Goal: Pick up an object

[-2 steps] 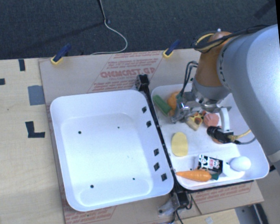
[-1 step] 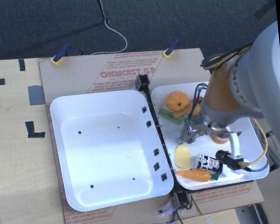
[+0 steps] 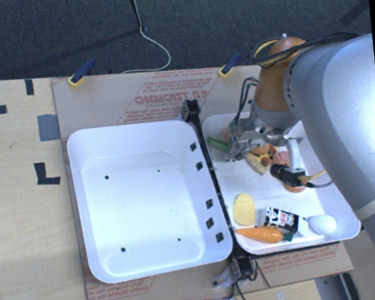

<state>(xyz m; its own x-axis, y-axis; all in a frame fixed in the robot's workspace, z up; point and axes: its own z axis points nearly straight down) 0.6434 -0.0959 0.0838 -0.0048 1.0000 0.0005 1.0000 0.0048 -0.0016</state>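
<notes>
- We see the pincer (image 3: 242, 145) low in the right bin's (image 3: 342, 229) far-left corner, likely reaching for a pick; we cannot tell its state.
- A tan object (image 3: 260, 159) lies just beside it.
- Nearer us lie a yellow piece (image 3: 244, 208), a carrot (image 3: 260, 235) and a white egg (image 3: 322, 224).
- The left bin (image 3: 85, 190) sits alongside.

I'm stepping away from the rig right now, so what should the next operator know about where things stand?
Gripper: low in the right bin, at its far end; finger state not readable, no grasp confirmed.
Objects in the right bin: yellow piece, carrot, black-and-white box, white egg-shaped piece near the front; more small items under the wrist.
Done: arm is down among the objects.
Left: secure one and lift it.
</notes>
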